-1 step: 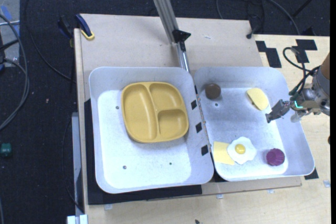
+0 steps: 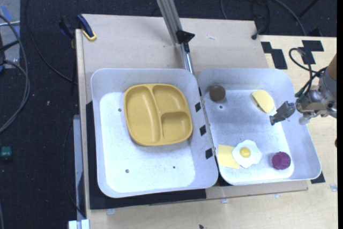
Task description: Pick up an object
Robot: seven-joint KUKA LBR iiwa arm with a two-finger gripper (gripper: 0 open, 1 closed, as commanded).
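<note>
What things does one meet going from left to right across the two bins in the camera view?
Yellow divided plate → brown ball → fried egg toy → pale yellow piece → purple object → gripper.

Left bin [image 2: 107, 169]: holds a yellow divided plate [image 2: 158, 114]. Right bin [image 2: 300, 131]: holds a brown ball [image 2: 217, 93], a yellow slice [image 2: 263, 100], a fried egg [image 2: 246, 153] overlapping a cheese slice [image 2: 226, 157], and a purple ball [image 2: 281, 160]. The gripper [image 2: 282, 112] sits at the right bin's right side, near the yellow slice.
</note>
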